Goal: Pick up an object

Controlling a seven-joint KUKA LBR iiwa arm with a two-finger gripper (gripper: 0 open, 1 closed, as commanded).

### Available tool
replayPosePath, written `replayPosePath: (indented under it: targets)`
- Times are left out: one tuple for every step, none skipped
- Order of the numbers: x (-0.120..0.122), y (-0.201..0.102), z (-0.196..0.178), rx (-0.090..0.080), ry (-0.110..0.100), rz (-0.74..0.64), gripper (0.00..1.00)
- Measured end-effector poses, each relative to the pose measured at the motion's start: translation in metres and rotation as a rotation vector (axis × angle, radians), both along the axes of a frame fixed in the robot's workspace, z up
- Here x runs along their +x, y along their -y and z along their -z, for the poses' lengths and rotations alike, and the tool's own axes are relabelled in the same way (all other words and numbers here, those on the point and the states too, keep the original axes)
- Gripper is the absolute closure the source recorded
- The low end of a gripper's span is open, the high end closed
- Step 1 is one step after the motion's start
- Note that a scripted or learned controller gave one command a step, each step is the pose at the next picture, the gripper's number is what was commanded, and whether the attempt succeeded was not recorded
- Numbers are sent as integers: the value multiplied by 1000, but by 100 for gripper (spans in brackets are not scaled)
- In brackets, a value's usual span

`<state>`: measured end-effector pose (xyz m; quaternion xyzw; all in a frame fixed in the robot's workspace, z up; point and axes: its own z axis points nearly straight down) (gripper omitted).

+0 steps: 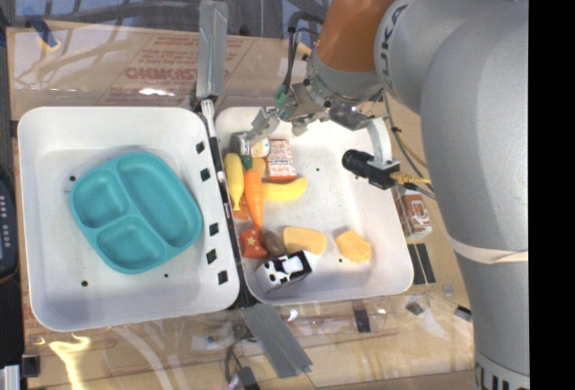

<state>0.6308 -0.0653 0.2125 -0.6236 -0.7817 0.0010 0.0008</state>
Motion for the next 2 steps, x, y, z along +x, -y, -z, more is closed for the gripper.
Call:
replayPosePath:
  targets:
    - [-57, 33, 83, 0, -7, 164, 0]
    - [-37, 39, 118, 1, 7, 102, 0]
